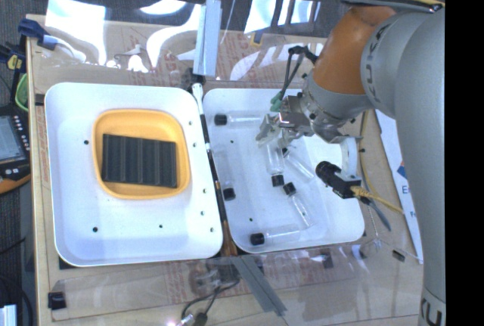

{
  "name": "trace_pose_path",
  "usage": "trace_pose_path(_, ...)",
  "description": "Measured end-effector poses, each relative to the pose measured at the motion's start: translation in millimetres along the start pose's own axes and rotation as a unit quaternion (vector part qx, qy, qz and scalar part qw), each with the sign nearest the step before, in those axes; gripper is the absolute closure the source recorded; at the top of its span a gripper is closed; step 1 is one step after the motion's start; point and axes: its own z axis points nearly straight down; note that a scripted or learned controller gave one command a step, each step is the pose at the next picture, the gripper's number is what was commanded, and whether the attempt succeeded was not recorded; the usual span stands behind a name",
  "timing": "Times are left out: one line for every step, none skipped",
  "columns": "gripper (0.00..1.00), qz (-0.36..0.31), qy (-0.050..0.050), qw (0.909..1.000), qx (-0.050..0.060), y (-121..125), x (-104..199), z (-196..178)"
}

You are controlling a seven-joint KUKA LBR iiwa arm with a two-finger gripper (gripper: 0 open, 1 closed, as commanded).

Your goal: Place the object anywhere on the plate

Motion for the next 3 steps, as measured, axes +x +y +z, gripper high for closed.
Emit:
trace_pose_path(1.00,-0.131,-0.001,0.9914,0.002,-13,51,8)
trace_pose_path(1.00,-0.158,-0.001,0.9874,0.001,-5,121,-2)
trace_pose_path(1.00,-0.200,-0.001,0.9799,0.002,-3,162,18)
